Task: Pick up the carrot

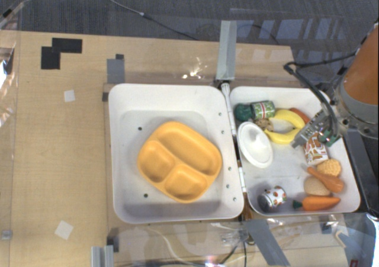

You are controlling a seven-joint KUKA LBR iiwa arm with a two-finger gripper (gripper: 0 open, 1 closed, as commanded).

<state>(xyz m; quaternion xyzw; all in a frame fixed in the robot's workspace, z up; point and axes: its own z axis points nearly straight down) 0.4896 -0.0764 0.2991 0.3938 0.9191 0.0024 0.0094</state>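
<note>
The orange plastic carrot lies flat along the right white bin's near edge — well clear of the gripper, poised above the snack packet.

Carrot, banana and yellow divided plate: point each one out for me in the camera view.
carrot (320, 203): camera view, middle of its orange body, right bin's near edge.
banana (286, 126): camera view, its curved yellow middle, right bin.
yellow divided plate (180, 160): camera view, central ridge between compartments, left bin.
</note>
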